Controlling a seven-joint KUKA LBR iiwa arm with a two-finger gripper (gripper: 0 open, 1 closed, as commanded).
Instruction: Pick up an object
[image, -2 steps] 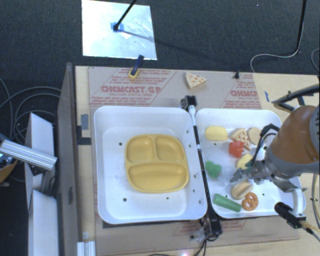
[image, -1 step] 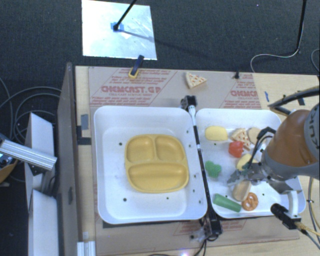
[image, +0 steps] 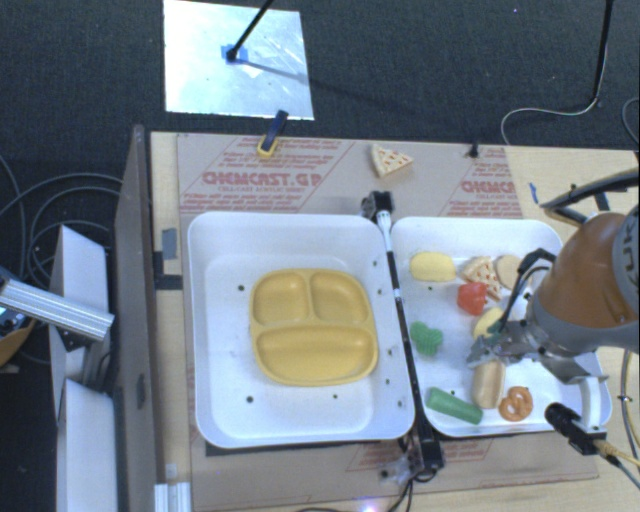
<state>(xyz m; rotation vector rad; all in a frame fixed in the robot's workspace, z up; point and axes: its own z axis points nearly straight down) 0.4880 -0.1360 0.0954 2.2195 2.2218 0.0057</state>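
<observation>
The right bin (image: 440, 232) holds several toy foods: a yellow lemon (image: 432, 266), a red tomato (image: 472, 297), a cracker slice (image: 483, 270), a green pepper (image: 426, 338), a green cucumber (image: 454, 405), a tan bread roll (image: 487, 384), a pretzel (image: 517, 402) and a yellow piece (image: 489, 321). My gripper (image: 492, 348) hangs low over the bin between the yellow piece and the bread roll. Its fingertips are dark and merge with the wrist, so their state is unclear.
The left bin (image: 220, 300) holds a yellow divided plate (image: 311, 326). A cheese wedge (image: 391, 159) lies on the cardboard behind the bins. The arm's orange band (image: 595, 280) covers the right bin's right side.
</observation>
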